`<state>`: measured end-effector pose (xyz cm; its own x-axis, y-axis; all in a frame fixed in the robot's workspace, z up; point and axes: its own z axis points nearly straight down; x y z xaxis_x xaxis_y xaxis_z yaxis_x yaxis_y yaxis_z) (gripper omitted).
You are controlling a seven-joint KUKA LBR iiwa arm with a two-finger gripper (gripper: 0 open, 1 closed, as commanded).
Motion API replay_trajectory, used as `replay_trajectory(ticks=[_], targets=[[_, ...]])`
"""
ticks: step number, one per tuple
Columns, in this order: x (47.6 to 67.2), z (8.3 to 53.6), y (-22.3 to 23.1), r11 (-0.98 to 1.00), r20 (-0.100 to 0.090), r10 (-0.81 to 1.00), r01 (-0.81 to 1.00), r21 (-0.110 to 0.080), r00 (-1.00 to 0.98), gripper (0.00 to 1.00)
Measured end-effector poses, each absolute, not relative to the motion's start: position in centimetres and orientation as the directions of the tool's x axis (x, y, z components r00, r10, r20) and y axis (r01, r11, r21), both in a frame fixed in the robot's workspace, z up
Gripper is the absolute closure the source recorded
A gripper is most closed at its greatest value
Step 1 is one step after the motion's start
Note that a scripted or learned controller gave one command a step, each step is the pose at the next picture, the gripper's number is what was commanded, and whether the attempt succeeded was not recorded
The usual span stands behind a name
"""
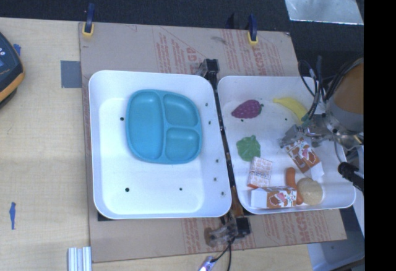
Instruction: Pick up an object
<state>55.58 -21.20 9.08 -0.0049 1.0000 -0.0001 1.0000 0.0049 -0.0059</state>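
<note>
So the biggest thing here is the bench (43, 158), tan wood with a sheet of brown cardboard (161, 47) clamped on top; I'll place everything else off the right bin (272, 87), since that's where the action is. Directly beside it on its left, nearly touching, sits the left bin (108, 140), and inside that one lies a blue divided plate (164, 126), three compartments, nothing in them.

The arm (349, 93) comes in over the right bin's right edge, orange band showing; its gripper (298, 135) is down over the right-middle part of that bin, right above a small red and white packet (304, 155); honestly can't tell if the fingers are spread or pinched, and I can't see anything sitting between them, so not calling it a grab.

Rest of the stuff in the right bin: a long orange and white carton (277, 197) lying flat along the front wall; a pale round bun-looking thing (310, 191) touching the carton's right end; a small orange piece (291, 175) just behind those two; a white packet with red print (260, 171) near the middle; a green leafy piece (248, 147) left of centre; purple grapes (247, 109) toward the back left; a yellow banana (291, 105) toward the back right, close to the arm.
</note>
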Motion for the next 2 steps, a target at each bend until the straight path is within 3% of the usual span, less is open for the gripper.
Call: replay_trajectory(ticks=[1, 2], targets=[[55.7, 10.2, -21.3, 0.009, -0.003, 1.000, 1.000, -0.005, -0.009, 1.00], [59.9, 15.5, -12.1, 0.009, 0.000, 1.000, 1.000, -0.002, -0.009, 1.00]])
